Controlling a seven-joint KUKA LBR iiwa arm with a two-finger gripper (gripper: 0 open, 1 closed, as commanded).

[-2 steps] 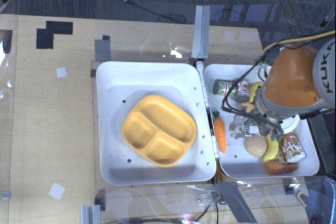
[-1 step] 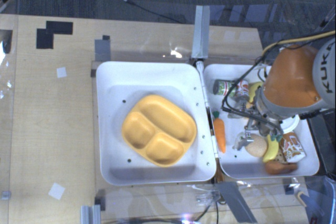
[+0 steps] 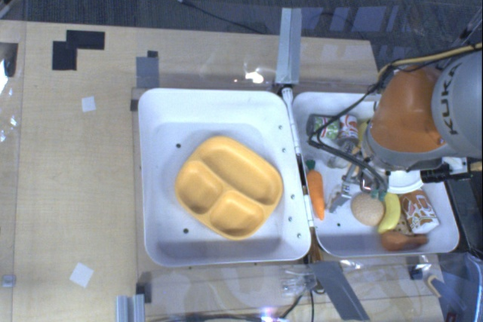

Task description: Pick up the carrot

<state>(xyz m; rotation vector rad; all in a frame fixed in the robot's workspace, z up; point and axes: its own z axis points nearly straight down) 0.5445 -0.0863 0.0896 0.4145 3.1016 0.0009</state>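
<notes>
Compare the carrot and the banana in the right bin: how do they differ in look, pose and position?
The carrot is orange and straight; the banana is yellow and curved. The carrot lies along the right bin's left wall, in the open; the banana sits further right, crowded between a tan round item and a snack packet. The gripper hangs nearer the carrot. Both lie in the same bin, running roughly top to bottom.

Two white bins sit on the bench. The left one holds one yellow tray; the right holds one carrot, one banana, one potato.
</notes>
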